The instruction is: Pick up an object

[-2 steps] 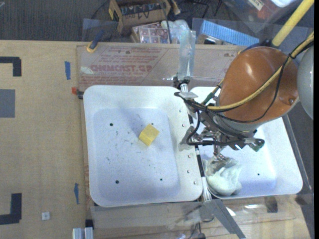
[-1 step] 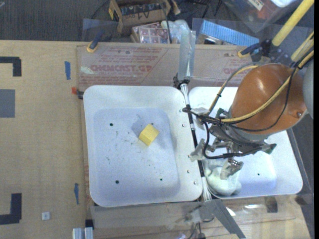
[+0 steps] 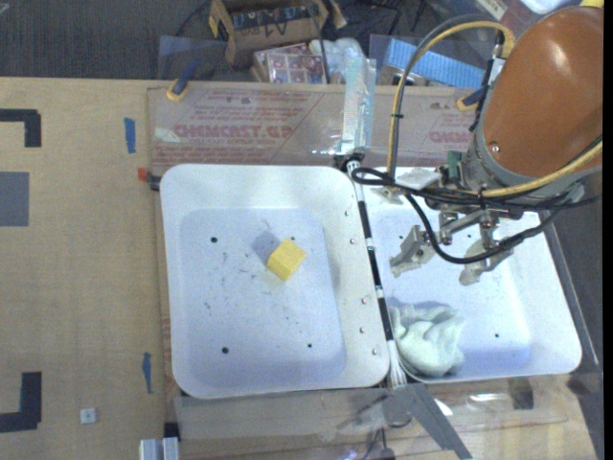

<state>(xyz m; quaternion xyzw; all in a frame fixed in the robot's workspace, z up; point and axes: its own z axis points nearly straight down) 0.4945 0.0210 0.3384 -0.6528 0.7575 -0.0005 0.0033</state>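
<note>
Hanging over right bin, gripper spread wide, fingers grasping nothing. Arm cut off at frame edge. White crumpled cloth below gripper, outline vague. Yellow block in left bin. Cluttered boxes behind wooden bench.

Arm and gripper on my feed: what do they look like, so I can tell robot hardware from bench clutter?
The arm shows as a large rounded orange shell over a grey metallic wrist. Yellow and black cables loop from it, with more black cable sagging around the wrist. The gripper is small bare-metal hardware with two pale grey fingers, thin and angular, and no markings legible.
</note>
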